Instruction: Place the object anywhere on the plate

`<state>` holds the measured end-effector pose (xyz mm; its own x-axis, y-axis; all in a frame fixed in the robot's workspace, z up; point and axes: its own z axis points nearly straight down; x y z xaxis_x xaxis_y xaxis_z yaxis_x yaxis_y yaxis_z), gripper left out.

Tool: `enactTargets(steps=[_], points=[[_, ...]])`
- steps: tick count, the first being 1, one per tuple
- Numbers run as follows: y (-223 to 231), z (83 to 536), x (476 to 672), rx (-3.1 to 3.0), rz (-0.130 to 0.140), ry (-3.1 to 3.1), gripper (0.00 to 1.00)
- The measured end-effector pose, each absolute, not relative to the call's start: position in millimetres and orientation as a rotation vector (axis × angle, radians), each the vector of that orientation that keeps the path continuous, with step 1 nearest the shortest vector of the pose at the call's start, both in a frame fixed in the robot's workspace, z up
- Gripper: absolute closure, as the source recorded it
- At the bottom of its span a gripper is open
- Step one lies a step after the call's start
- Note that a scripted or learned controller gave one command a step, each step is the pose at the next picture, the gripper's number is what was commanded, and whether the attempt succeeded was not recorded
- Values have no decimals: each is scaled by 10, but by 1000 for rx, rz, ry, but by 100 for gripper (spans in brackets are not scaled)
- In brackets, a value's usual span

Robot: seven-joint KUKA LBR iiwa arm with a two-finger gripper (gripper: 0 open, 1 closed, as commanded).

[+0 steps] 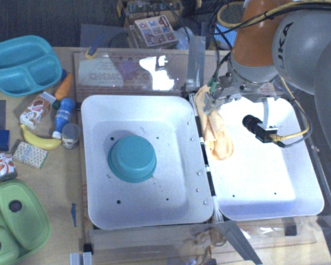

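A pale tan, soft-looking object (219, 138) lies along the left wall of the right bin (276, 186), long and lumpy, running from near the gripper down toward the bin's middle. My gripper (208, 102) sits low at the bin's upper left corner, right over the object's upper end and seemingly touching it. The arm's orange band (259, 26) and grey body rise above it. A round teal plate (132, 158) rests in the middle of the left bin (99, 120), well to the left of the gripper and apart from the object.
A black fitting (257, 127) with a yellow cable hangs off the wrist over the right bin. A ridge (205, 159) divides the two bins. Left of the bins lie a blue tray (25, 65), a banana (39, 139), a bottle (62, 117) and green dishes (14, 220).
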<state>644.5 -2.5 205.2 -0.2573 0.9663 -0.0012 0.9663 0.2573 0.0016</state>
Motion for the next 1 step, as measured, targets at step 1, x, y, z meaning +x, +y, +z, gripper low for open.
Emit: enactTargets(steps=[1], points=[[521,1848,5534,1695,1,2646,100]])
